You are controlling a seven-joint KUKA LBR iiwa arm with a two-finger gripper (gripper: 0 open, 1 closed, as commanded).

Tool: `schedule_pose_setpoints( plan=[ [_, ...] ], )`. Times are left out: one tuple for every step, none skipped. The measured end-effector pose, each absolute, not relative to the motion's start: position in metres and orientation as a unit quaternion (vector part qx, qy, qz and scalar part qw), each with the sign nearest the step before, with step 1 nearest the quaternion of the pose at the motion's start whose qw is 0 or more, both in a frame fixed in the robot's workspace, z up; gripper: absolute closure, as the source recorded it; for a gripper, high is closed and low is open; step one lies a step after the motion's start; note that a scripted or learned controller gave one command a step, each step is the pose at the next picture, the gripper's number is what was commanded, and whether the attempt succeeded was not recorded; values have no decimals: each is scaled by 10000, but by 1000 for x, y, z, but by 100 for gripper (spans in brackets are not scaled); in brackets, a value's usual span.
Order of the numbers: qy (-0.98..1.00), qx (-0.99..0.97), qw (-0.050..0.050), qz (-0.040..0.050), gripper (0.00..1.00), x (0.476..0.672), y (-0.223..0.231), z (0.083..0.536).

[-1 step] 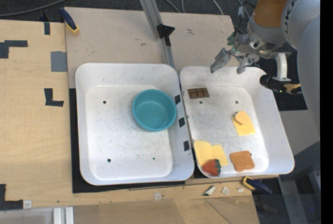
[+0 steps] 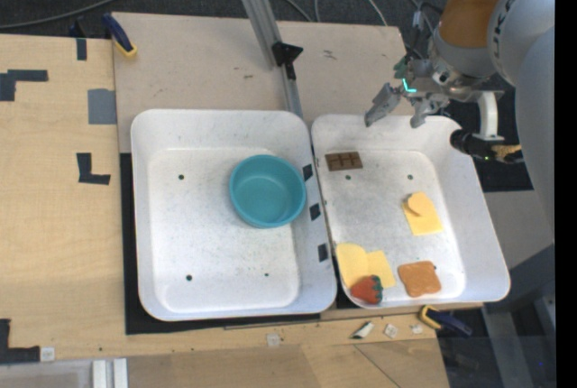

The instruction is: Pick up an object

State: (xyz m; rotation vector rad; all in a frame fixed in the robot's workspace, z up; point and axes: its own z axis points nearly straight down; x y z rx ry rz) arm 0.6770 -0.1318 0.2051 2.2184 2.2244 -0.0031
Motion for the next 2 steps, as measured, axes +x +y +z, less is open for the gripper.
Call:
schedule_pose_setpoints(
  plan=[
    [7079,7063,-18,-23,0,679,-135,160],
    [7080,7062,-16,-23,0,681,-138,115]
  ],
)
